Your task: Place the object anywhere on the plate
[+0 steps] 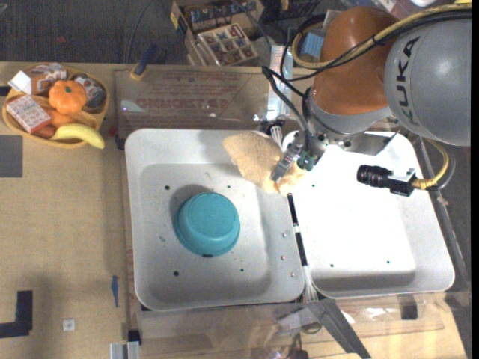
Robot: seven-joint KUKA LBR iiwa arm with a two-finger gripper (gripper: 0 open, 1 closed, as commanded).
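Arm (419,58): grey, with an orange band. It comes in up and to the right of the teal plate (208,223) and bends down toward the seam between the two bins.

Left bin (150,170): white and shallow. The teal plate sits a little left of its middle.

Right bin (374,238): white, directly right of the teal plate, across the dark seam where the two rims meet.

Clear tray (194,96): transparent, on the bench above the teal plate, just past the left bin's far rim.

Yellow dish (30,134): well up and to the left of the teal plate, on the wooden bench outside both bins, piled with toy food.

Teal plate: round and plain. Nothing rests on it or touches it.

Tan object (251,155): flat, pale and rough-edged. It lies up and to the right of the teal plate, in the left bin's far right corner, reaching toward the seam. It is clear of the plate, with bare white bin floor between them.

Gripper (284,172): pointed down and tilted, up and to the right of the teal plate. Its tip is against the right-hand edge of the tan object, so contact looks likely. The tip is too small and too overlapped in this view to tell whether the gripper is clamped on the object or released.

Orange toy pumpkin (67,96): in the yellow dish.

Toy banana (78,133): on that dish's edge nearest the teal plate.
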